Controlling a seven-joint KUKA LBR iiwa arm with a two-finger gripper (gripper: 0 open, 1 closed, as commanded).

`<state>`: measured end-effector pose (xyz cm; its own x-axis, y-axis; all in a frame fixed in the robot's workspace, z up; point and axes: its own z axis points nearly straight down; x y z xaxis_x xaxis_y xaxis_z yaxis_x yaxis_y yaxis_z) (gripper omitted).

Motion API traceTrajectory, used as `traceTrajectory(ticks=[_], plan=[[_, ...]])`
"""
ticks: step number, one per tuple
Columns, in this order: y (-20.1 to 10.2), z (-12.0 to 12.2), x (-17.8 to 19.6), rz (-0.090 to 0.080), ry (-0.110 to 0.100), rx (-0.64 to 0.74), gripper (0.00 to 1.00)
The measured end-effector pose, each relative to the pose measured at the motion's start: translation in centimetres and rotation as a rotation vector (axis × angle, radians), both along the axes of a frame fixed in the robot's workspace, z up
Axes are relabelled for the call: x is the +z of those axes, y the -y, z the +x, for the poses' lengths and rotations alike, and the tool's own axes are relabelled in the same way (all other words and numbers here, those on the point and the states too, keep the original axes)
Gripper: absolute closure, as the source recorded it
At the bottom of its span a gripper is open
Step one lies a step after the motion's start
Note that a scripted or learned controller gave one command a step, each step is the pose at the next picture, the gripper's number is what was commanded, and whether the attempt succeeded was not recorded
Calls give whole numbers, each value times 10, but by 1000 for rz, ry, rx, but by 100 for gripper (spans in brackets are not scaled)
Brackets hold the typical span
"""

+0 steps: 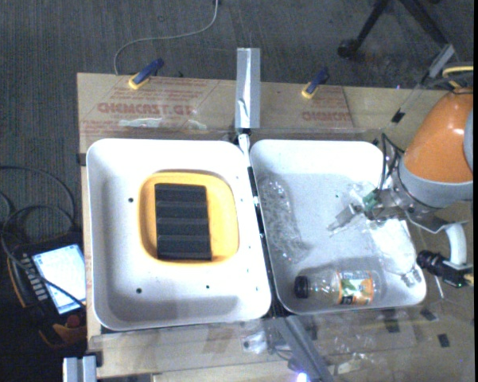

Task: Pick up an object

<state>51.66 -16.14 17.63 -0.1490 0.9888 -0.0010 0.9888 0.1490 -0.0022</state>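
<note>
Reaching in from the right, I have the gripper (358,209) low over the right bin (318,153), close to a clear plastic bottle (394,245) lying by the right wall. I cannot tell whether the fingers are open or shut. I judge this the approach step; next I need a centred descent. Another bottle (338,286) lies along the near wall, tight to the rim. The left bin (103,213) holds a yellow tray (227,213).
</note>
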Motion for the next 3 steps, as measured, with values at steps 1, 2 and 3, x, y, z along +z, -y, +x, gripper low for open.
traceTrajectory(ticks=[1, 2, 3], plan=[[27, -27, -84, -2, 18, 292, 0], [26, -26, -75, -2, 20, 292, 100], [43, 21, -85, -1, 12, 425, 100]])
